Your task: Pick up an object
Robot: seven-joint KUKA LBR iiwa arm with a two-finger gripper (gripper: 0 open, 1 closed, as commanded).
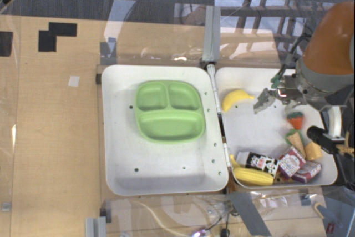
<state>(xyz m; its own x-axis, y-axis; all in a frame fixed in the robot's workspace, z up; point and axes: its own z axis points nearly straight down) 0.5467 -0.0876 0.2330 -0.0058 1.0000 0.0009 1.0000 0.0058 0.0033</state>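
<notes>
One banana lies in the right bin, near the bin's upper left corner and just beside the divider between the bins. Its long axis runs roughly left to right, curved, with the thinner tip pointing right toward the gripper. The gripper hovers just right of that tip; whether it is released or clenched cannot be told. Bare white floor spreads below the banana through the bin's middle. Along the lower edge crowd a corn cob, a black-and-white carton and red-and-white packets, their printing too small to read. A carrot-like piece sits further right. The left bin holds a green divided tray.
</notes>
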